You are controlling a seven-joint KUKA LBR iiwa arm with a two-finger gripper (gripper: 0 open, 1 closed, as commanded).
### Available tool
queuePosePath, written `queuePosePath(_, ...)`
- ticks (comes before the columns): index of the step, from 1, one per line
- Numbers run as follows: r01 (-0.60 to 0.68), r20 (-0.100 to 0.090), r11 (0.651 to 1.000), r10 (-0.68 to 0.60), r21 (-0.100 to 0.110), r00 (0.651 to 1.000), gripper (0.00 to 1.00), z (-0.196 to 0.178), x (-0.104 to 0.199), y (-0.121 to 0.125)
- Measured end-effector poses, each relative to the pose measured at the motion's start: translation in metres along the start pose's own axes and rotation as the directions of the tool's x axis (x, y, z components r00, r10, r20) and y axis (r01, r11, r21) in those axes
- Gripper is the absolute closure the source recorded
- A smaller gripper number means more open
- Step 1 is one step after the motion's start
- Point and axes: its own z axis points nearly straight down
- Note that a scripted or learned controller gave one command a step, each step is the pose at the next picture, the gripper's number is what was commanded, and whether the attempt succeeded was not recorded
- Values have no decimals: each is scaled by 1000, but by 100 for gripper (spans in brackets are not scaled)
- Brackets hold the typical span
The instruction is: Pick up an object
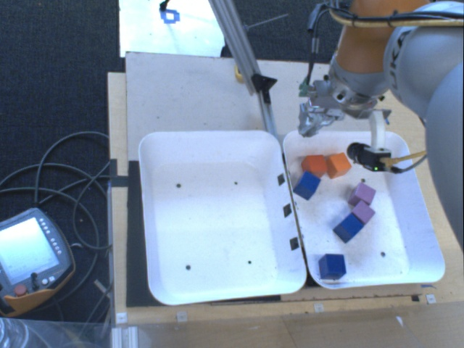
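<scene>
Arm: the grey arm [428, 56] with its orange band reaches in from the right, above the far edge of the right bin.
Claw: the claw [312, 122] hangs over the far left corner of the right bin [428, 256]; I cannot tell whether it is spread or pressed together, and no block shows in it.
Right bin: it holds seven blocks.
Orange blocks: two orange blocks [326, 165] sit touching each other near the far end, just below the claw.
Blue blocks: one blue block [307, 185] lies just beside the orange pair, toward the divider; another blue block [349, 228] sits mid-bin; a third blue block [332, 266] rests near the front rim.
Purple blocks: two purple blocks [362, 202] lie together, touching the mid-bin blue one.
Left bin: the left bin [217, 216] sits beside the right one on the desk [174, 85].
Pendant: a handheld control pendant [29, 256] with cables lies off the desk at the left.
</scene>
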Motion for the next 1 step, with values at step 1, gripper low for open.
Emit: queuePosePath(1,0,0,1000,0,0,1000,100,12,48,7)
